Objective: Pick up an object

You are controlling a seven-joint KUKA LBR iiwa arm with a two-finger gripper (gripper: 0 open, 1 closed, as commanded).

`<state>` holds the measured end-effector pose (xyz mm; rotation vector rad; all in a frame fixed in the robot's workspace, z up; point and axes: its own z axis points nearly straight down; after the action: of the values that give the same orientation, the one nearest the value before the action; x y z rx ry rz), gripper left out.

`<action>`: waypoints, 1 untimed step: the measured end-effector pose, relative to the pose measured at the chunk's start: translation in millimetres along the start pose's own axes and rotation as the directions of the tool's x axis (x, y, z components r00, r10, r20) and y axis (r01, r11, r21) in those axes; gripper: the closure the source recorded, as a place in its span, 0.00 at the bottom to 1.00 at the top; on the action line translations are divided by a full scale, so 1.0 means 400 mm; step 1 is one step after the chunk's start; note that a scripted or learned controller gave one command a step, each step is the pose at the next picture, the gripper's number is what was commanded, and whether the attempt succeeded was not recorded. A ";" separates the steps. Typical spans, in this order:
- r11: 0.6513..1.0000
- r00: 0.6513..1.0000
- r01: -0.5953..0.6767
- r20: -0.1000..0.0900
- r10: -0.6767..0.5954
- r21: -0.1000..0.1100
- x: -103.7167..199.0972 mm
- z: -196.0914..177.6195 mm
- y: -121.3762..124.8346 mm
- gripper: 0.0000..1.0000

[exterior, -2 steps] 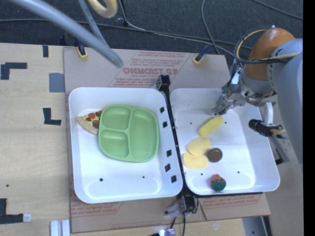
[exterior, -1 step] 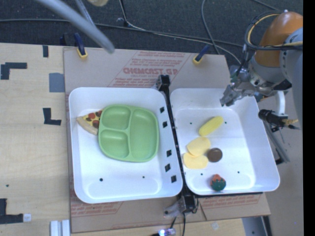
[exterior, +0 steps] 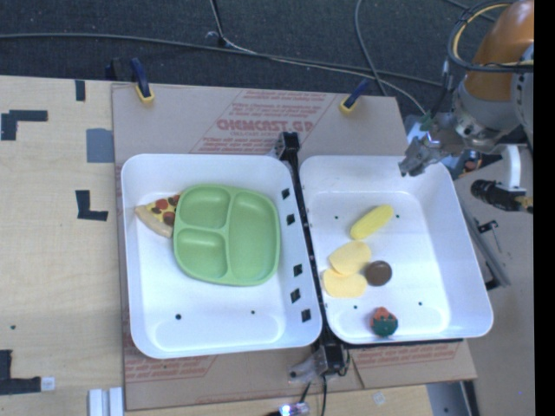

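In the right bin lie a yellow oblong piece, two flat yellow discs overlapping each other, a small brown disc touching them, and a small red and green object near the front wall. My gripper hovers over the bin's back right corner, above and to the right of the yellow oblong piece. Nothing shows between its fingers. It stands well apart from all the objects.
The left bin holds a green divided plate with a pizza slice tucked beside its left edge. Black clips join the two bins along the middle wall. Cables run behind the bench, and clamps pin the cardboard at the back.
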<state>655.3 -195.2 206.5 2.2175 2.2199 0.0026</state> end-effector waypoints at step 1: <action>1.000 1.000 0.001 0.001 -0.001 -0.001 0.000 -0.133 0.003 1.00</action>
<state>656.4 -195.0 259.6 2.2162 2.2197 0.0033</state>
